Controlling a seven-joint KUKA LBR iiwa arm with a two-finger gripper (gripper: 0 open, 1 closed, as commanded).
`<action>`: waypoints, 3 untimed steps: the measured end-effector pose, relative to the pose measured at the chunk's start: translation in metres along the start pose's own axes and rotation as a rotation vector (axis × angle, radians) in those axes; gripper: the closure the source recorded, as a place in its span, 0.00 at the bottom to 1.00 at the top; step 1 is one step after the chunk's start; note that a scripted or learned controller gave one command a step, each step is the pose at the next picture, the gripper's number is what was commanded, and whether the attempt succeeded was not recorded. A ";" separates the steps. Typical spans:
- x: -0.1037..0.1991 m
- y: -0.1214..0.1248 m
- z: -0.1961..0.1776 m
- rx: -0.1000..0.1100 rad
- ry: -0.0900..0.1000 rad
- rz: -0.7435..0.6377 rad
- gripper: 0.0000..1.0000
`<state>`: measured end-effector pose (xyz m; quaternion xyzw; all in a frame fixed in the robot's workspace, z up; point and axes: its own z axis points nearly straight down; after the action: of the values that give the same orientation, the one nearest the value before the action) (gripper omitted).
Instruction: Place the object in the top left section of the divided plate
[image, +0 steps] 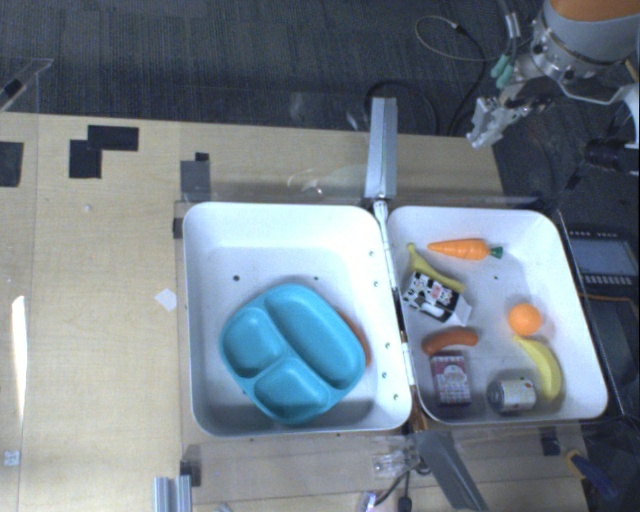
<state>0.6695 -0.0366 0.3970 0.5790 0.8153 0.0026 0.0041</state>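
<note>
Nearest, the tin (513, 394) sits at the right bin's (585, 300) front edge; the claw (488, 118), state unclear, should descend squarely before approaching the blue plate (290, 350).

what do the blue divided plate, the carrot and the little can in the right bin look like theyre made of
Blue divided plate: likely moulded plastic, uniform colour, soft sheen, rounded section walls.
Carrot: probably a plastic toy, flat even orange with a green tip.
Can: seems metal, with a greyish, dull reflective side; the label is too small to read.
</note>
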 end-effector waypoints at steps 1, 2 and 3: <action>0.025 -0.007 0.147 0.005 0.002 0.166 1.00; 0.052 -0.019 0.005 0.000 0.001 0.120 1.00; 0.112 -0.080 0.129 0.006 0.003 0.085 1.00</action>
<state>0.5587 0.0424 0.2668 0.6133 0.7898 0.0012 0.0011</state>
